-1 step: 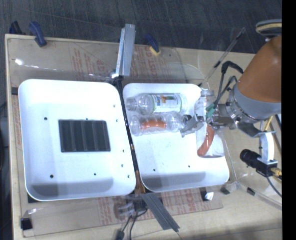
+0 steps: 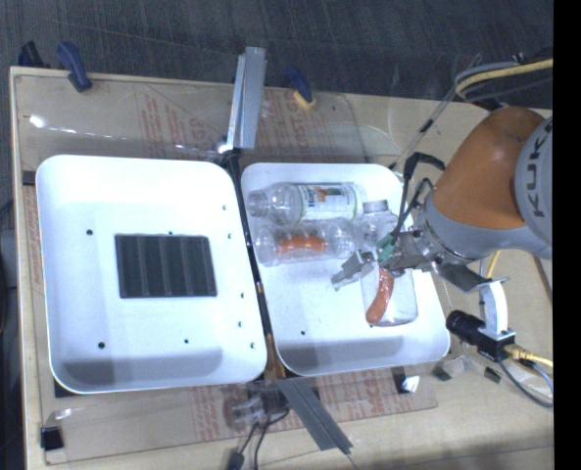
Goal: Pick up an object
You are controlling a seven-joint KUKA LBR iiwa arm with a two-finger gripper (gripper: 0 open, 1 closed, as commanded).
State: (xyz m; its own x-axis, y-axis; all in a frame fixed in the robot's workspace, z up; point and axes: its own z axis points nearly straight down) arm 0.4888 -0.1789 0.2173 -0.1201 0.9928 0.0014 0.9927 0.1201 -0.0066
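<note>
- Bins sit side by side; I see the left bin [image 2: 65, 262] carrying a dark ribbed pad [image 2: 166, 265].
- Right bin [image 2: 314, 346] has two clear bottles [image 2: 305, 204] near its back.
- Gripper [image 2: 363, 265] hangs over a clear jar with something orange [image 2: 386, 294]; I cannot tell its opening.

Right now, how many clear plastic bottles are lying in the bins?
3, all in the right bin: top bottle, middle bottle, third bottle under the gripper. More may hide beneath the arm.
</note>
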